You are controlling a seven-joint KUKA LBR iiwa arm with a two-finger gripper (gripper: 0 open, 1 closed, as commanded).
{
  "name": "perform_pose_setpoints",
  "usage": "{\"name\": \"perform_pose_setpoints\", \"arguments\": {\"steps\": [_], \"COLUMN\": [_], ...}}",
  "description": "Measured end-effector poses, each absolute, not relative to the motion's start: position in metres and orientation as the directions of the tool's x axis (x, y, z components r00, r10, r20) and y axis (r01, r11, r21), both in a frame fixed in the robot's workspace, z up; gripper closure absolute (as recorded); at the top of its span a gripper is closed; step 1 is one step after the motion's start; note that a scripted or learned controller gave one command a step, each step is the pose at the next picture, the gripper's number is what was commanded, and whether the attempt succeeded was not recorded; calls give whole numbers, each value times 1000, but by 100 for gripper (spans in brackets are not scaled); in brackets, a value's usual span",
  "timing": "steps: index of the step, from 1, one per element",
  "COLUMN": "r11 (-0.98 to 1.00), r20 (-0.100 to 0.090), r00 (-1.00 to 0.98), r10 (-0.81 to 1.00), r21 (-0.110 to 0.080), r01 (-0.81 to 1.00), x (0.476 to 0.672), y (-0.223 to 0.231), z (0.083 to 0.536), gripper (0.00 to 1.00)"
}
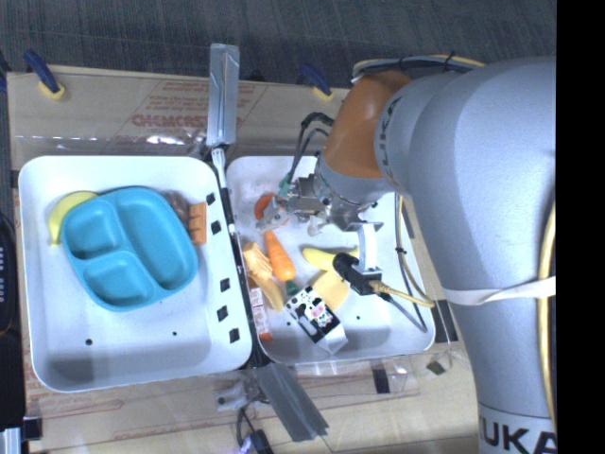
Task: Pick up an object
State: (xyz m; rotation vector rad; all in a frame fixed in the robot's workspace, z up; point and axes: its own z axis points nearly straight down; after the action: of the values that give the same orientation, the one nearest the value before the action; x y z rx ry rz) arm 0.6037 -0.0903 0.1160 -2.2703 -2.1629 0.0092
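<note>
My gripper (281, 208) hangs low over the far left part of the right bin (397, 334), below the orange wrist band. A small red object (262, 203) lies right beside its tip; whether they touch I cannot tell. Just in front of the gripper lies an orange carrot (279, 256), with a pale yellow piece (258, 270) next to it. A yellow banana-like item (324, 254) and a yellow block (328, 288) sit toward the bin's middle. A black-and-white patterned carton (313, 316) lies near the front wall.
The left bin (113, 357) holds a blue divided plate (129, 245), a yellow item (64, 208) peeking out at its far left and an orange-brown piece (196, 221) at its right. A black clamp (356, 275) and cables run along the arm's side. The arm covers the right bin's right half.
</note>
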Motion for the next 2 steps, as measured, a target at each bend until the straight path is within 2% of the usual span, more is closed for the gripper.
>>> {"name": "perform_pose_setpoints", "arguments": {"steps": [1, 2], "r11": [-5, -1], "r20": [2, 2], "r00": [5, 1], "r10": [1000, 1000], "r21": [-6, -7], "r01": [1000, 1000], "x": [615, 615], "y": [-88, -88], "z": [91, 101], "gripper": [0, 100]}}
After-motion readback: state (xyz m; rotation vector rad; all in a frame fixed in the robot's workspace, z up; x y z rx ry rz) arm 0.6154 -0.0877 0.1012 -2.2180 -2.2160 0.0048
